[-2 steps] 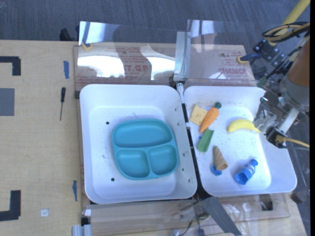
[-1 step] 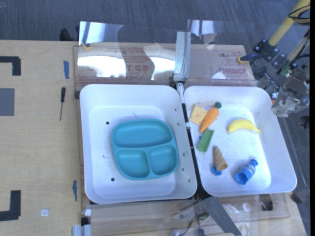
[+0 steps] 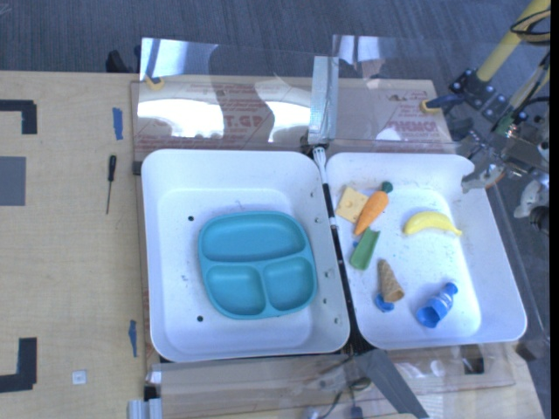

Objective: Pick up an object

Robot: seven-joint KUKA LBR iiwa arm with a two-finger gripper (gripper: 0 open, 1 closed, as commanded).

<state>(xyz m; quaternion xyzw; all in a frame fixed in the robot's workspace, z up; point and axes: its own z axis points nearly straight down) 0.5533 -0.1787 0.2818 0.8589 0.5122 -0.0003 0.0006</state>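
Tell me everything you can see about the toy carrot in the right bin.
The carrot is a small toy, apparently plastic, with a smooth orange body and a dark green stub at its top. It lies flat on the floor of the right bin, slanted, with the green end toward the upper right and the tip toward the lower left. Its tip side meets the yellow cheese wedge, and the green cylinder lies just below it, close or touching.
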